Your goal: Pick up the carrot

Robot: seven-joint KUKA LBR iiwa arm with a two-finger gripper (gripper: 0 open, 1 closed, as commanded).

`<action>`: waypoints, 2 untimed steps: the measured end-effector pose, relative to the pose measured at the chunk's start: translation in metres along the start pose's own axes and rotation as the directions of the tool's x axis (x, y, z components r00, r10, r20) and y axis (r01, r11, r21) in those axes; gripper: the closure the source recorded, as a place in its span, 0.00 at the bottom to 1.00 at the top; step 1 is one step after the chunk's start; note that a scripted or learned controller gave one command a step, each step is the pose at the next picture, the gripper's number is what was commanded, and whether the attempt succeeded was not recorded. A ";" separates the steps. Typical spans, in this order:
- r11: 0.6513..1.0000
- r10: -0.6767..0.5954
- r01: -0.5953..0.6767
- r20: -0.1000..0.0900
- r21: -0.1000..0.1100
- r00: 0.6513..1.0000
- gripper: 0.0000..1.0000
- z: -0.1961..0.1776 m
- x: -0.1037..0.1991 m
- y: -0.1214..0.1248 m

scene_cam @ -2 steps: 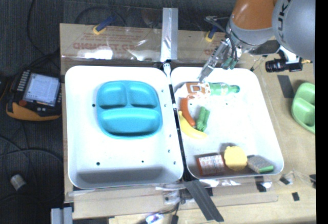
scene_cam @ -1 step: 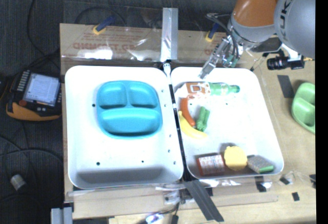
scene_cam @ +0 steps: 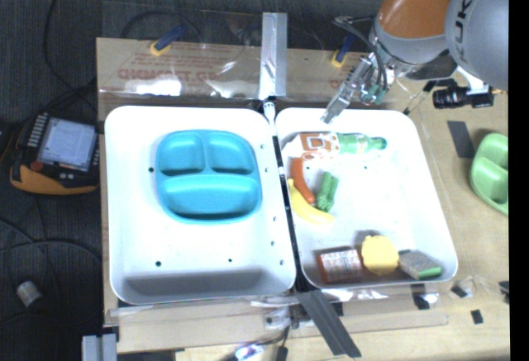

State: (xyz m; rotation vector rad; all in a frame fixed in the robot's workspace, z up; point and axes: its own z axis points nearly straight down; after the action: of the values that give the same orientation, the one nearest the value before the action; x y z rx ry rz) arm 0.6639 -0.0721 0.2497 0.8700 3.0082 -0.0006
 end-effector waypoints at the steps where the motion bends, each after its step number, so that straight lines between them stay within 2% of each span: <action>1: 0.998 0.069 -0.069 -0.007 0.001 0.998 1.00 -0.021 0.002 -0.016; 2: 0.996 0.086 -0.086 -0.008 0.004 0.996 1.00 0.059 0.018 0.008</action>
State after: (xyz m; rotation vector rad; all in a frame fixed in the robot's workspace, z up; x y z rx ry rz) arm 0.6541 -0.0557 0.1909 1.0009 2.9770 -0.0022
